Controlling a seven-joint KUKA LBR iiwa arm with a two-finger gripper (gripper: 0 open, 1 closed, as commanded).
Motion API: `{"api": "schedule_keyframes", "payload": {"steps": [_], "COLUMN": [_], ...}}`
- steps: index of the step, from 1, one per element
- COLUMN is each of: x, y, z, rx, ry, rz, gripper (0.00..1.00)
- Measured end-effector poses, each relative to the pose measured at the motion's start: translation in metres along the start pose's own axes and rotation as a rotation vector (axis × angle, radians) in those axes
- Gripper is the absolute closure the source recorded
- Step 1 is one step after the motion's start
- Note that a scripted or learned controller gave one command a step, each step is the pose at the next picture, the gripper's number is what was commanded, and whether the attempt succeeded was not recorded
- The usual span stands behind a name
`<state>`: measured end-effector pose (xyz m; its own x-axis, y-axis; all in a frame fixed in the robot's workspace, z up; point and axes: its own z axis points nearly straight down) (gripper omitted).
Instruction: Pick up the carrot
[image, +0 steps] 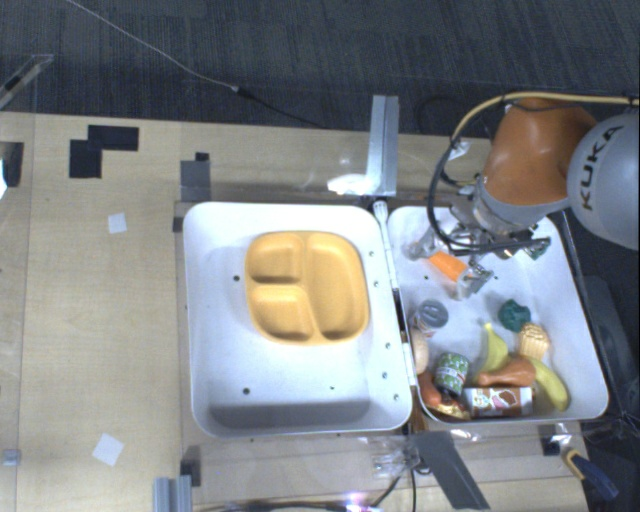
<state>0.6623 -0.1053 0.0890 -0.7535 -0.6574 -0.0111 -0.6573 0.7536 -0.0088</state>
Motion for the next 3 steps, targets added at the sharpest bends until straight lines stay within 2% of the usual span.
{"api": "schedule_keyframes", "payload": {"steps": [1,2,3], "x": [-0.003,0.006,0.064], "y": [-0.002,0.085,0.089], "z": [-0.015,-0.103,-0.053], "rx": [0.007,0.002,0.027], "ry": [-0.011,-0.004,-0.022], "rz": [0.004,-0.041,-0.067], "gripper": [1.0,1.0,1.0]}}
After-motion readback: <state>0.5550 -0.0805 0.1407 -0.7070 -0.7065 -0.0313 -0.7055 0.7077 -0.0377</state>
